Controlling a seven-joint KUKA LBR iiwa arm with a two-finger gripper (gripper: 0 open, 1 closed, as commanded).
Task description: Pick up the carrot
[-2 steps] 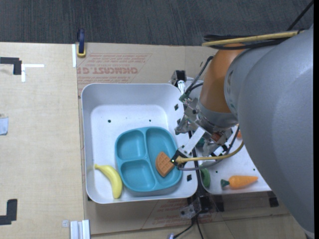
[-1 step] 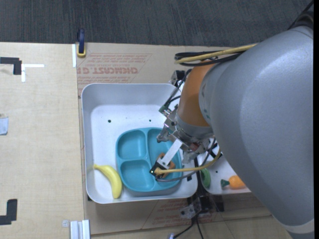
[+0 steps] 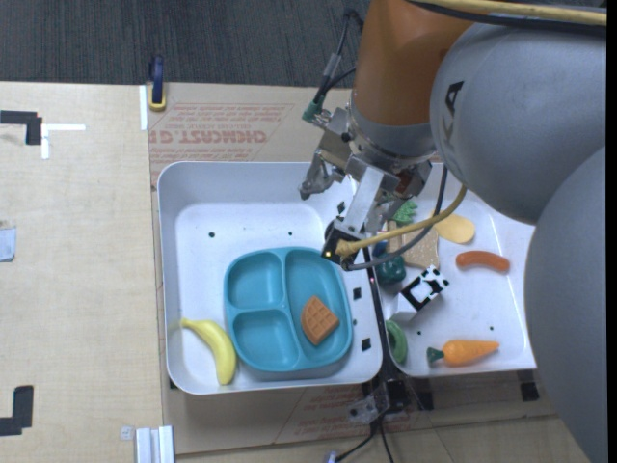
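The carrot [image 3: 467,352] lies on its side in the right bin [image 3: 487,305], close to the bin's near wall. Its green top points towards the left bin [image 3: 193,258] and its orange tip points the other way. It looks like a toy, so it is probably light, stiff and smooth-skinned, with a taper that could let it squirt out of a pinch placed near the tip. The thick part of the orange body, just beside the green top, seems the safest hold, with the grip closing across the short width. The near wall leaves little room on that side.

Just left of the carrot sits a small green thing [image 3: 396,341], near enough to get in the way. Above the carrot in the view, a black-and-white cube [image 3: 424,288] rests apart from it, and up to the right lies a red-orange sausage [image 3: 482,260]. Further up are a tan slice [image 3: 420,250] and a pale yellow piece [image 3: 456,228].

The gripper [image 3: 369,208] hangs well apart from the carrot, up and to the left over the wall between the bins. I cannot tell whether it is open or closed, and nothing shows in its grasp. Left of the carrot, past the divide, are a teal plate [image 3: 253,287] with a waffle [image 3: 319,319] and a banana [image 3: 216,344]
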